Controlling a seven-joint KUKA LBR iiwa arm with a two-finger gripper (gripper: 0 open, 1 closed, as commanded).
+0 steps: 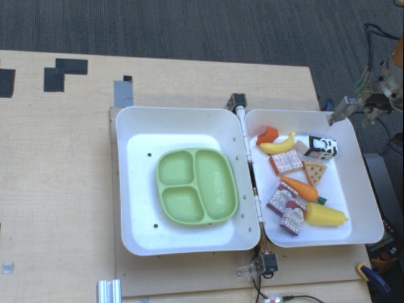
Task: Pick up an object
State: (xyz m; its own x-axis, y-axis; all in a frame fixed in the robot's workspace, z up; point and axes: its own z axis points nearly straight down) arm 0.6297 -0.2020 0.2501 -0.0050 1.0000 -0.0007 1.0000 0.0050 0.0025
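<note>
Camera view from above catches the gripper (346,109) at the far right, poised over the upper right corner of the right bin (360,169); whether it is spread or closed cannot be told at this size, and nothing shows in its hold. The grey arm (385,84) trails off to the right behind it.

Nearest to it lies a small black-and-white carton (320,146), then a banana (278,145) touching an orange-red piece (267,134). Below these sit a pinkish cracker-like square (287,162), a tan wedge (314,171), a carrot (300,187), two small patterned packets (287,208) and a yellow pepper-like toy (324,216). They crowd together, several touching.

These look like toy foods, so probably light, stiff and somewhat slick. The carrot or banana seems the best candidate: long and narrow, to be taken across the middle of its width. The flat pieces would likely be hard to get fingers under.

Across the divider, the left bin (136,188) carries a green divided plate (196,187).

Print on the carton and packets is too small to read.
</note>
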